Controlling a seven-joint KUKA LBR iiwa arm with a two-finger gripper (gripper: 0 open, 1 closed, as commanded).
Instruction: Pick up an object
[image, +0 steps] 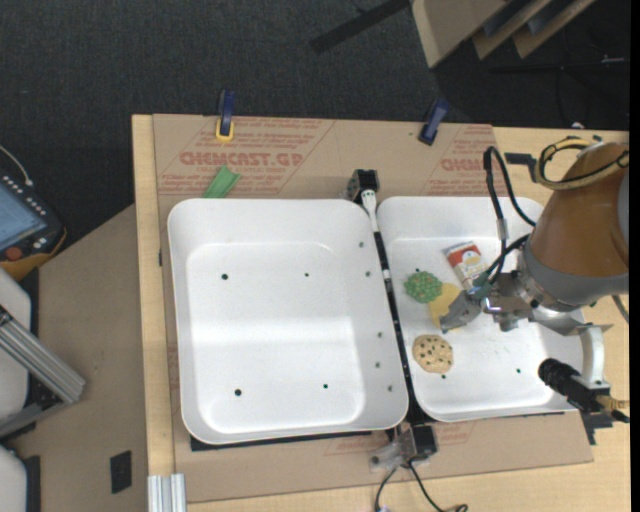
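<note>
The right bin (500, 395) holds a green bumpy ball (423, 287), a yellow piece (444, 300), a round cookie with dark chips (433, 353) and a small red and white packet (465, 263). My gripper (466, 311) reaches in from the right and sits low in this bin, its tips right beside the yellow piece and above the cookie. The yellow piece is partly hidden by the gripper. I cannot make out whether anything is between the tips.
The left bin (275, 400) lies beside the right one, split from it by a black bar. A green tag (220, 183) and blue clips (226, 108) sit on the cardboard behind the bins. Black cables (497, 195) hang over the right bin's far side.
</note>
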